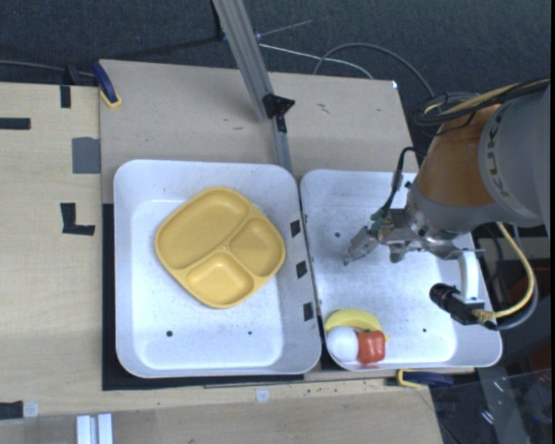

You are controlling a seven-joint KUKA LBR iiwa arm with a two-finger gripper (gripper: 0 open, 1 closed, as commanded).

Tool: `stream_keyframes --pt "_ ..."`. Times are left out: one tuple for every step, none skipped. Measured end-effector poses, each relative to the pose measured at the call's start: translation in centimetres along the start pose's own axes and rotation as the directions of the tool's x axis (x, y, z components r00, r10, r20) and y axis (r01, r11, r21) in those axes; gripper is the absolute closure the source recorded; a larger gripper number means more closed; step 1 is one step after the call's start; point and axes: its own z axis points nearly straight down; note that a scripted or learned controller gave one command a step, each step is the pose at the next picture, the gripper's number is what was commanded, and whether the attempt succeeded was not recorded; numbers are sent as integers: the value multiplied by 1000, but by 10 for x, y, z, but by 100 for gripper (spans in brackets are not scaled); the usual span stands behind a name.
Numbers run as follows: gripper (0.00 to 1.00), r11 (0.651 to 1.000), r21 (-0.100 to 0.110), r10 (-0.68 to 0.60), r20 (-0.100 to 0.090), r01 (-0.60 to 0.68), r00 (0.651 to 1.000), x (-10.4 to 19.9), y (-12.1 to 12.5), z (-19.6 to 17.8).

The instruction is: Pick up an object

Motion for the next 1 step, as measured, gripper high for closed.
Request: stream_keyframes --pt "0 1000 2 0 -1 0 1000 1 -2 54"
